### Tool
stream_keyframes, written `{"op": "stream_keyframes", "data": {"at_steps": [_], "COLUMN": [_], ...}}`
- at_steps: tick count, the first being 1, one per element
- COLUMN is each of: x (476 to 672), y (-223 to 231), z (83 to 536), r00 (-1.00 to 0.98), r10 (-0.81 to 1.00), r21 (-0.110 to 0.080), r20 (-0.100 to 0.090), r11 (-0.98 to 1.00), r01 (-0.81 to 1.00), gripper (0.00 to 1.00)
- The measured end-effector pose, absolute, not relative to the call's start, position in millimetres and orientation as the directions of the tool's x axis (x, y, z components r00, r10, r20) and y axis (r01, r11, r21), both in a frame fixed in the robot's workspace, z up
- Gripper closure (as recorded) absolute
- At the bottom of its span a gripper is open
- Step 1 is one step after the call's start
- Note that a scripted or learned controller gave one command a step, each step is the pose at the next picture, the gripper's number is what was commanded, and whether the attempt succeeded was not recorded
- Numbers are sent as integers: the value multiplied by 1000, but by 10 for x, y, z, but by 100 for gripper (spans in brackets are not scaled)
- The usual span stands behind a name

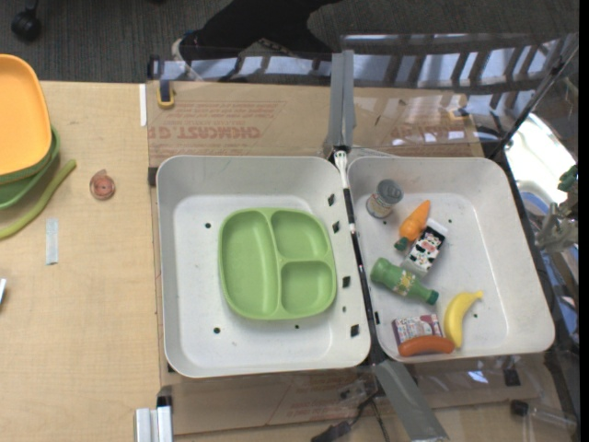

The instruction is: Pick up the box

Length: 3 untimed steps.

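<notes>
Starting from the tool: whether the gripper is wide, narrow or holding anything cannot be told from this view, and nothing in the bins is lifted.

The shallow white plastic right-hand bin (512,197) holds all the small things. A yellow plastic banana (460,315) lies near its front right corner. Just beside the banana, to the left, sits a small pink-and-white printed box (414,326), with a red-orange sausage-shaped toy (427,345) touching its front edge.

Near the middle of the bin lies a small white box with black patches (426,247), tilted, resting flat on the bin floor. An orange plastic carrot (413,222) lies touching or nearly touching its upper left corner. A grey round can (386,197) stands behind the carrot, near the back left corner. A green plastic bottle (403,280) lies on its side in front of the patched box, close to the left wall.

The shallow white plastic left-hand bin (171,247) touches the right one along their shared edge and holds a light green divided plastic plate (276,263) with three compartments, lying flat in the middle.

Both bins rest on a sheet of brown printed cardboard (239,123). To the left lies a pale wooden tabletop (83,330), bearing an orange plastic plate (18,122) stacked on green plates (32,193) and a small pinkish round object (102,185).
</notes>
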<state>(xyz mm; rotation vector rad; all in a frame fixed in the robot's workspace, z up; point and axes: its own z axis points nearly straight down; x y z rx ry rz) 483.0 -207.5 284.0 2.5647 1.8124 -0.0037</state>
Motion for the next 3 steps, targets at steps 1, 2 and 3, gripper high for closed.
{"op": "stream_keyframes", "data": {"at_steps": [1, 2, 3], "x": [5433, 4966, 5411], "y": [-1851, -1967, -1755], "z": [2243, 3613, 2521], "r00": [302, 124, 415], "r10": [953, 992, 910], "r21": [-4, -1, -4], "r20": [-2, -2, -3], "r11": [-302, -124, -415], "r01": [953, 992, 910], "gripper": [100, 100, 100]}}
